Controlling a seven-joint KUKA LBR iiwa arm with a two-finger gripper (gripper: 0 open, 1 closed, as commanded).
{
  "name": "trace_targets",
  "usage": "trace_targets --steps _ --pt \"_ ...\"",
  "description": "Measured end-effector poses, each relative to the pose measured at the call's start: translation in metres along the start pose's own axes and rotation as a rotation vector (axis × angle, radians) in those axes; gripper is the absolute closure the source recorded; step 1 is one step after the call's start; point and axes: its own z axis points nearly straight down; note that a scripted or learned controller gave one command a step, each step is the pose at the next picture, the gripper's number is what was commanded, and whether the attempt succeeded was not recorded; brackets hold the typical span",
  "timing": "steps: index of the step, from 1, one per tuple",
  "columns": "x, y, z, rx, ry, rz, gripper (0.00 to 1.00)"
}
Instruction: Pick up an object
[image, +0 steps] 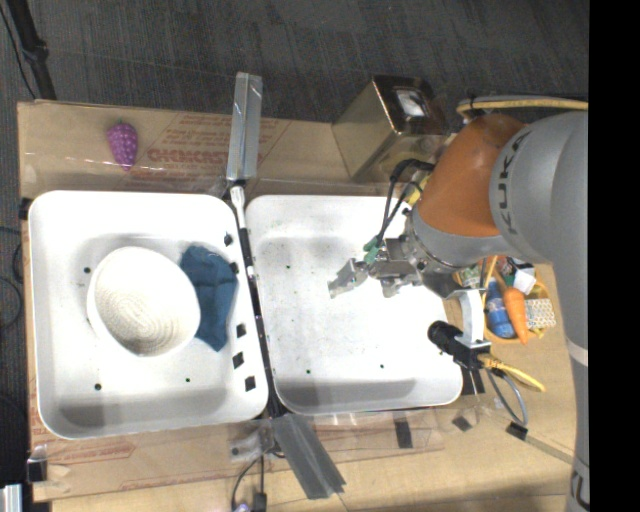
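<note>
In the left bin (60, 400) a round white woven object (145, 300) lies flat. A crumpled blue cloth (212, 293) rests against its right side. My gripper (345, 279) hangs over the upper middle of the right bin (330, 390), well apart from both objects. No object shows at its tip. The grey arm with the orange band (470, 185) reaches in from the right and covers that bin's upper right corner.
A metal divider (250, 300) runs between the two bins. A small purple object (123, 143) lies on the cardboard behind the left bin. A brown box (385, 125) stands behind the right bin. Orange and blue items (505, 308) sit outside its right wall.
</note>
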Motion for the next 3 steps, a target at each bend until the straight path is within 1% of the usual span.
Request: trace_targets --steps 1,2,3 --pt "0.040 0.022 -0.137 -0.006 -0.002 0.252 0.00" --pt "-0.059 0.043 -0.099 -0.002 -0.002 0.346 0.00" --pt "-0.060 0.118 -0.147 -0.004 -0.002 0.334 0.00"
